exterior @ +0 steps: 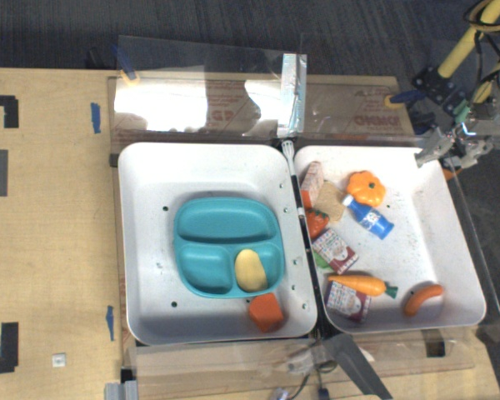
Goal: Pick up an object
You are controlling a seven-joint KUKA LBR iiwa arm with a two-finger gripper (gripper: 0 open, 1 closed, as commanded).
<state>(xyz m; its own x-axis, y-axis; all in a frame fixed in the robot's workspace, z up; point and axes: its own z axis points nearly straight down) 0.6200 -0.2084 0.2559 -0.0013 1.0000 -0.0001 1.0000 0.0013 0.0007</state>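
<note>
Tan cardboard-topped table (42, 248) carries two shallow white plastic bins side by side. Left bin (142, 182): teal divided tray (221, 227) with a pale yellow potato-shaped piece (250, 270) in its lower right compartment; orange block (267, 311) just below the tray. Right bin (450, 223): small orange pumpkin (366, 187), blue-and-white bottle (372, 220), toy carrot (362, 286), printed packets (335, 251), orange-red rounded piece (422, 298). Claw (450, 152) sits at the right bin's upper right corner, above the rim; cannot tell whether it is apart or together.
</note>
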